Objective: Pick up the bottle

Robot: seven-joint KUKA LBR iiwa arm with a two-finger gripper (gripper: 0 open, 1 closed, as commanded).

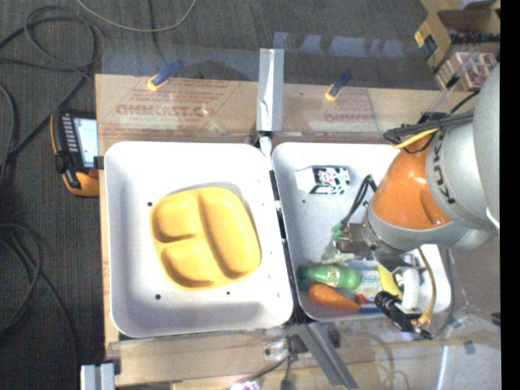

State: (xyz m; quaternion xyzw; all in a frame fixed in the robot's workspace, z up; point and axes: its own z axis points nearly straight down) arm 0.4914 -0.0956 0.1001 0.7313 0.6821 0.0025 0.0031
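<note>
A: What is sitting in the left bin?

B: A yellow divided tray is lying flat in the middle of it, three compartments facing up.

A: And moving over to the right bin?

B: A small black-and-white card is lying near its far wall. Near the front edge, the green bottle is lying on its side, and an orange carrot is resting just in front of it, touching or almost touching.

A: Where is the gripper hanging?

B: It is hovering just above the bottle, beneath the arm's orange band.

A: Are the fingers gripping anything?

B: I cannot tell; the wrist is hiding them from this angle.
</note>
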